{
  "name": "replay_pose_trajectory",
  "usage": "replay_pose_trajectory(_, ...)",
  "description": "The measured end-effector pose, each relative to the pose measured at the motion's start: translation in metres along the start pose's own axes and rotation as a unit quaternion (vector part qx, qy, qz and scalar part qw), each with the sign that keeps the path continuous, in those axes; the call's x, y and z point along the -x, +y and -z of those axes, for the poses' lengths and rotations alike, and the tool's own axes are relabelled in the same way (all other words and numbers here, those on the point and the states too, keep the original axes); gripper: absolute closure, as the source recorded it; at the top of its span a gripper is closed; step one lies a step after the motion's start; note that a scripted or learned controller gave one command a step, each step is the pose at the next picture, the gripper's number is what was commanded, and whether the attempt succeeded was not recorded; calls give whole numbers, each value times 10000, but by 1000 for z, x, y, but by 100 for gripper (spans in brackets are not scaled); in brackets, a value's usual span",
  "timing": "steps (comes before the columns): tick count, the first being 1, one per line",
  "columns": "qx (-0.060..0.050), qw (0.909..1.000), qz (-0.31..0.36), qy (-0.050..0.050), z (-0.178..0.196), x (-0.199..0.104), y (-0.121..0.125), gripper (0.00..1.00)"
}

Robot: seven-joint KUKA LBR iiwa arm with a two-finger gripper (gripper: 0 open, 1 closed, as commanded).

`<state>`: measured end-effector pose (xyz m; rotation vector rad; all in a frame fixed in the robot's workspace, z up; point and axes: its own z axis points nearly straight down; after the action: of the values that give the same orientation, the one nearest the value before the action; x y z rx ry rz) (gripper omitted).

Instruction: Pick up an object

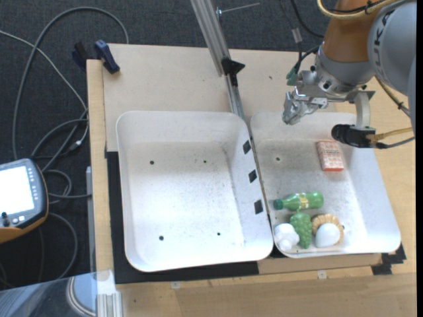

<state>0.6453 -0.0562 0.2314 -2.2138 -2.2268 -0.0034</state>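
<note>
right bin [370,197]: gripper [291,115] above far edge, pink box [330,156] well apart.

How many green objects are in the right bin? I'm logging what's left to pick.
2, both near the right white plastic bin's front edge: a green plastic bottle lying on its side, and a bumpy green toy just below it. Others could hide underneath.

A single fixed camera looked down from above the worktop [165,78] at a slant, facing its far edge. It stood far enough off to take in both white bins, the left bin [185,190] and the right bin [357,197], along with dark floor [53,18] beyond and to the left. The arm [377,25] entered from the frame's upper right, its upper part cut off by the edge.
</note>
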Motion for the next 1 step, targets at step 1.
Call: replay_pose_trajectory(1, -16, 10000, 1, 1, -8, -49, -10, 100)
